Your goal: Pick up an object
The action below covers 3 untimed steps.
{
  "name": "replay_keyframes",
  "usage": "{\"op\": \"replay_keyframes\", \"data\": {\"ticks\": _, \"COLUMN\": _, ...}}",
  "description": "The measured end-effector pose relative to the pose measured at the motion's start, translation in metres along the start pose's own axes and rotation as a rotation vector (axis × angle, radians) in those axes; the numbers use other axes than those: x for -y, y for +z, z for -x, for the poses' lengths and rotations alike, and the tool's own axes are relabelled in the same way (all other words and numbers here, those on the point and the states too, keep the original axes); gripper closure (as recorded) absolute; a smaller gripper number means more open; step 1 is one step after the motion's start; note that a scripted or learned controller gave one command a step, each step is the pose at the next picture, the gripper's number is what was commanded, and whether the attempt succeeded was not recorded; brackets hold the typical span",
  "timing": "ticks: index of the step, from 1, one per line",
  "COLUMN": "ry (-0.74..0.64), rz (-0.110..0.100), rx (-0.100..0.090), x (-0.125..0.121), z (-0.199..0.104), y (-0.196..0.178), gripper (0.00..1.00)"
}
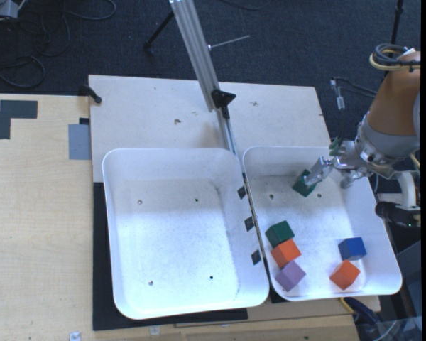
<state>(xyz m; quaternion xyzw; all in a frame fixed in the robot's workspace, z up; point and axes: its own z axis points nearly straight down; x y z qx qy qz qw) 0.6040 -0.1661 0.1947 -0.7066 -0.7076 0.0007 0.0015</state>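
My gripper (309, 181) reaches in from the right over the back part of the right bin (383, 226). A small dark green block (302, 185) sits between its fingertips, held above the bin floor. Lower in the same bin lie a green block (279, 231), an orange block (286, 251) and a purple block (290, 275), close together by the left wall. A blue block (351, 248) and a second orange block (344, 274) lie near the front right corner.
The left bin (113, 190) stands beside the right one, with a divider edge between them. A slanted metal rail (199, 55) rises behind the bins. The arm's orange band (401, 105) hangs at the right.
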Motion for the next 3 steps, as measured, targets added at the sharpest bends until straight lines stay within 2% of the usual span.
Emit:
{"op": "replay_keyframes", "data": {"ticks": 1, "ry": -0.002, "rz": -0.002, "rx": 0.0, "x": -0.064, "z": 0.001, "y": 0.102, "gripper": 0.0}}
{"op": "replay_keyframes", "data": {"ticks": 2, "ry": 0.0, "rz": 0.003, "rx": 0.003, "x": -0.058, "z": -0.014, "y": 0.103, "gripper": 0.0}}
{"op": "replay_keyframes", "data": {"ticks": 3, "ry": -0.003, "rz": 0.0, "rx": 0.003, "x": -0.058, "z": -0.014, "y": 0.094, "gripper": 1.0}}
